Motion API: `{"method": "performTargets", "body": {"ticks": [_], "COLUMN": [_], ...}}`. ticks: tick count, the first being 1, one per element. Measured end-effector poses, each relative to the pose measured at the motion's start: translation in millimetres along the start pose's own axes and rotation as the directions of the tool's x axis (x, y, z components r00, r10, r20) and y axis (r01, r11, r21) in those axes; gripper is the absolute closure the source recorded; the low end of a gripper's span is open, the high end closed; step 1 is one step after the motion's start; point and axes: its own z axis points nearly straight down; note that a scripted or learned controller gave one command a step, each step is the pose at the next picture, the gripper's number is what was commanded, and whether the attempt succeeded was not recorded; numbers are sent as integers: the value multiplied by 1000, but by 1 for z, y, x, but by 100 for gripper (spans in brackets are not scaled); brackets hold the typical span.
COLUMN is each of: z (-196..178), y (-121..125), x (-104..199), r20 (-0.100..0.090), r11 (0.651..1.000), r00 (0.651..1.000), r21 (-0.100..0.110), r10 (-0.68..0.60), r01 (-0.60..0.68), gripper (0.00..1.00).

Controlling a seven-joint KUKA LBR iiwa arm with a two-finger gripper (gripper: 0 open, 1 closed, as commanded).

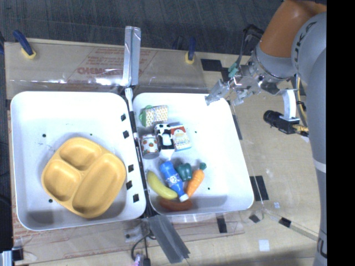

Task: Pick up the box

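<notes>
The box (181,138), small, white and red, lies in the middle of the right bin (233,165). A black-and-white carton (163,134) touches its left side. My gripper (224,95) hangs over the bin's far right corner, well up and to the right of the box. It is open with nothing between its fingers.
Around the box lie a green-and-white pack (154,114), a small can (148,145), a banana (158,186), a blue bottle (172,178), a carrot (194,183) and a red item (176,205). The left bin (33,110) holds a yellow divided plate (83,175).
</notes>
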Motion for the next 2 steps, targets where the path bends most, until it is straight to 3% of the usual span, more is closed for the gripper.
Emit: {"method": "performTargets", "body": {"ticks": [1,2], "z": [161,161], "y": [-26,30], "x": [9,23], "r20": [2,1], "r11": [996,998], "r00": [996,998], "r21": [-8,-10], "r10": [-87,67], "r01": [87,-67], "gripper": [0,0]}}
